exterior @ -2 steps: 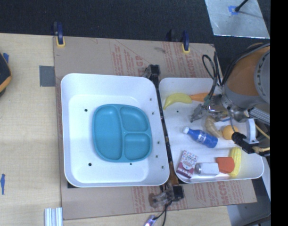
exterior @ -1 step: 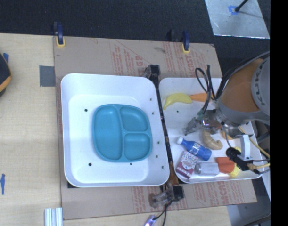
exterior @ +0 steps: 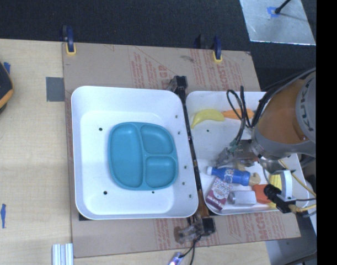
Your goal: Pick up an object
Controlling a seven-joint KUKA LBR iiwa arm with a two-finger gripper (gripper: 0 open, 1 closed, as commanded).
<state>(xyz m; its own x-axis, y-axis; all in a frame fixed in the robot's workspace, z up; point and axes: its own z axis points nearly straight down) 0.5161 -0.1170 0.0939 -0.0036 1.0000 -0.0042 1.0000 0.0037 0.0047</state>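
While the arm point(exterior: 284, 120) reaches in from the right over the right bin point(exterior: 204, 101), I see its gripper point(exterior: 237, 154) low among the clutter there, and I cannot tell its state. Just below it lies a white bottle with a blue label point(exterior: 230, 175). A dark red packet point(exterior: 218, 191) and a white block point(exterior: 242, 196) sit nearer the front wall. A yellow banana point(exterior: 208, 116) rests at the back. The left bin point(exterior: 85, 148) holds a blue divided plate point(exterior: 143, 155).
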